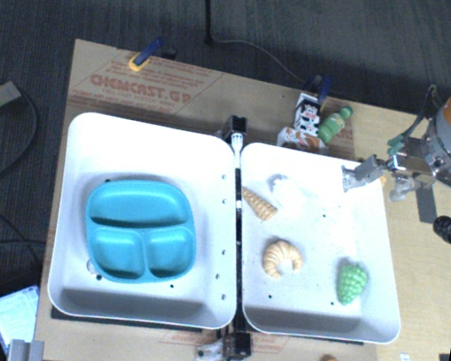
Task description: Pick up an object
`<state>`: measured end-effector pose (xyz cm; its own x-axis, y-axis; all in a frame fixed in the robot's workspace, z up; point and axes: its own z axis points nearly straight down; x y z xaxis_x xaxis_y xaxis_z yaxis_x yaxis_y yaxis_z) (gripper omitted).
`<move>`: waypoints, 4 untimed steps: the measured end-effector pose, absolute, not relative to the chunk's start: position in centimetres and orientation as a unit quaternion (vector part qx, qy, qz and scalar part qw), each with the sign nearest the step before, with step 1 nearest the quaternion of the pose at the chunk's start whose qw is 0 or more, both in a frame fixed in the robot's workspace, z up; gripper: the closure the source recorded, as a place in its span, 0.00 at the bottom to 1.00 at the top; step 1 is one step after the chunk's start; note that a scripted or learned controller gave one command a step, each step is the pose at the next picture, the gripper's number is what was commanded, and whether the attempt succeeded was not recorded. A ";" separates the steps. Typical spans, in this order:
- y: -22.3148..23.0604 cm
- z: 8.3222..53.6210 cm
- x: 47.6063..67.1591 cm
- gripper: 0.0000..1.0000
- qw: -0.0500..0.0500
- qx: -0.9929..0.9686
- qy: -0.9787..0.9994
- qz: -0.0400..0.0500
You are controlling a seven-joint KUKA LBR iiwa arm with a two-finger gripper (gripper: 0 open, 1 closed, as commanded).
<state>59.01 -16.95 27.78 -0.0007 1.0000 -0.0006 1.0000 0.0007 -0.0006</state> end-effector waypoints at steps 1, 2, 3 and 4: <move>-21.5 10.9 55.6 0.00 -0.004 0.706 0.708 0.002; -19.2 8.8 51.0 0.00 0.006 0.708 0.707 0.002; -12.6 8.8 48.7 0.00 0.005 0.707 0.707 0.002; -15.0 27.5 48.9 0.00 0.002 0.707 0.707 0.000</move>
